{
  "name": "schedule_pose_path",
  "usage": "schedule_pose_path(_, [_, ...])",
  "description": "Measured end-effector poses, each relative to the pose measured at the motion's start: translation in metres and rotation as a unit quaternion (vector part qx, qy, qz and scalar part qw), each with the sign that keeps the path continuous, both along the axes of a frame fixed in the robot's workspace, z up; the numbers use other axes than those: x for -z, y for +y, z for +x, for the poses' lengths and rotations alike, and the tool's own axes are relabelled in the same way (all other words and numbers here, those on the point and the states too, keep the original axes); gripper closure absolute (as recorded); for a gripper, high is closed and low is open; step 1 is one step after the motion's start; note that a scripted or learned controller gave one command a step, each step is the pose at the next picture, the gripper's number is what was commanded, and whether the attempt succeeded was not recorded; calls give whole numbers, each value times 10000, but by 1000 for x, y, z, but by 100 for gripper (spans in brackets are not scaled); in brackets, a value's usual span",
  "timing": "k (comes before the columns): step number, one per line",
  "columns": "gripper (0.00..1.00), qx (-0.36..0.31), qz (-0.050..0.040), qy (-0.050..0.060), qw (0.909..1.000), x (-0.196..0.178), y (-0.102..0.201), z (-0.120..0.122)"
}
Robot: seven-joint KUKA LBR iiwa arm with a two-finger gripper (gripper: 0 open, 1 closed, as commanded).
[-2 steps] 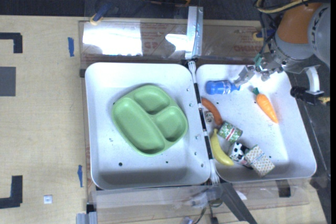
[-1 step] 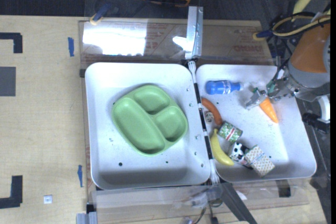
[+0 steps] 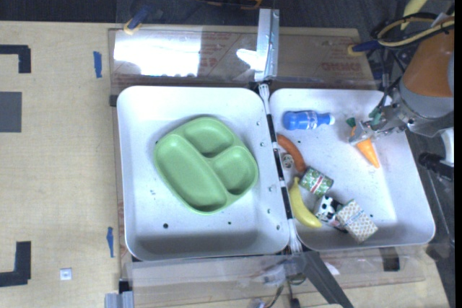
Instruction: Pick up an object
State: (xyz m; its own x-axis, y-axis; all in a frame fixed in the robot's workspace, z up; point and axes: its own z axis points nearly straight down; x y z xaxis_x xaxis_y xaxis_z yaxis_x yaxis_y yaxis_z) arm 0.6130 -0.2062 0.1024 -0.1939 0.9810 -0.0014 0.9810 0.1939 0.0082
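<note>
The right bin [image 3: 404, 184] holds the loose objects. An orange carrot [image 3: 368, 151] lies near its far right side. My gripper [image 3: 372, 123] is just above the carrot's upper end, touching or nearly touching it; a hold on it cannot be made out. A blue bottle [image 3: 307, 120] lies on its side at the bin's far left. An orange-red sausage [image 3: 291, 152] rests along the left wall. Toward the front are a yellow banana [image 3: 302, 208], a green and red can [image 3: 316, 182], a small black and white toy [image 3: 328, 208] and a patterned box [image 3: 356, 220].
The left bin [image 3: 137, 126] carries a green divided plate [image 3: 206, 164]. A metal divider [image 3: 278, 177] separates the two bins. The arm's orange band [image 3: 432, 70] and cables [image 3: 411, 29] hang over the right bin's far right corner. A clear panel [image 3: 188, 50] stands behind the bins.
</note>
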Motion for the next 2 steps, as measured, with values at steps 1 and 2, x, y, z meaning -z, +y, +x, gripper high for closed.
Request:
schedule_pose_path(1, [100, 204, -4, 30, 9998, -94, 50, -25])
schedule_pose_path(2, [100, 197, -11, 8, 9998, -105, 50, -24])
